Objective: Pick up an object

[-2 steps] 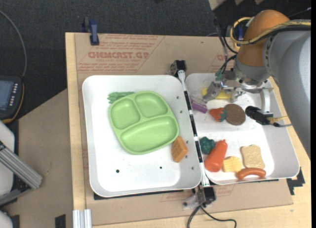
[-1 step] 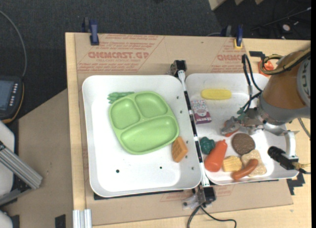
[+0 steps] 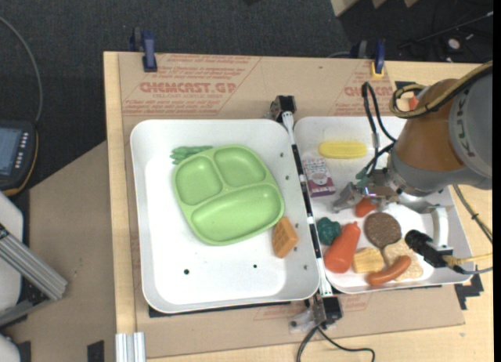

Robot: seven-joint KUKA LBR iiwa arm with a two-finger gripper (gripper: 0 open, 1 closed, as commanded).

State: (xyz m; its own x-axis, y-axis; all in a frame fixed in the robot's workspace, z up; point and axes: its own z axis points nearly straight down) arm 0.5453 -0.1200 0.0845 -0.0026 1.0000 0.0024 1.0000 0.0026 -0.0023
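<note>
The gripper (image 3: 354, 194) hangs low in the right bin (image 3: 450, 284), its jaw state impossible to tell. Toy food crowds at 6 o'clock: carrot (image 3: 342, 247), brown patty (image 3: 383, 229), sausage (image 3: 389, 271). Such packing could cause a slip or a 2-object snag.
</note>
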